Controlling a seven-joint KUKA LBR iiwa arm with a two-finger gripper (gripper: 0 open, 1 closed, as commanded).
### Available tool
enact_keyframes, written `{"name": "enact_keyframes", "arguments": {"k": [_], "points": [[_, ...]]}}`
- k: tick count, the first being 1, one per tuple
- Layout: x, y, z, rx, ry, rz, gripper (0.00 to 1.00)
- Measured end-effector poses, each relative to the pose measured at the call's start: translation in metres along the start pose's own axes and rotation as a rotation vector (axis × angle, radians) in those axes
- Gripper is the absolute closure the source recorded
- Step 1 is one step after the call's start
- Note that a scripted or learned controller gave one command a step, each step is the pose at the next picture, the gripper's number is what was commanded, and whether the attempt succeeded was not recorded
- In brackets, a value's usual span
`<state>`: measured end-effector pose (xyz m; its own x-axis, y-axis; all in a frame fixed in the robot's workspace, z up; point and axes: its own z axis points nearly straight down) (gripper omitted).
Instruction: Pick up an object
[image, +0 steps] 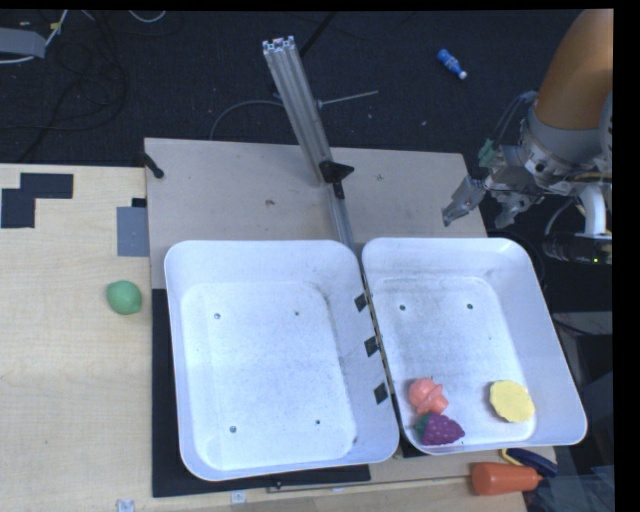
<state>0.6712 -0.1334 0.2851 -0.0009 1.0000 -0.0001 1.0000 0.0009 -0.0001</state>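
The right bin (520, 268) holds three small objects near its front edge: a pink-orange toy (428, 394), a purple bunch of grapes (440, 430) and a flat yellow piece (511, 401). My gripper (478, 203) hangs above the bench just behind the right bin's far edge, well away from these objects. Its two fingers stand apart with nothing between them. The grey arm with its orange band (583, 60) rises to the upper right.
The left bin (200, 262) sits beside the right one. A green ball (125, 297) lies on the wooden bench to the left. An orange carrot-like toy (505, 478) lies in front of the right bin. A metal rail (305, 110) slants behind the bins.
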Motion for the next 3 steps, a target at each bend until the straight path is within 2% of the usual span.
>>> {"name": "enact_keyframes", "arguments": {"k": [2, 3], "points": [[0.011, -0.010, 0.092, 0.004, 0.001, 0.001, 0.00], [0.011, -0.012, 0.155, 0.006, 0.001, 0.000, 0.00]]}}
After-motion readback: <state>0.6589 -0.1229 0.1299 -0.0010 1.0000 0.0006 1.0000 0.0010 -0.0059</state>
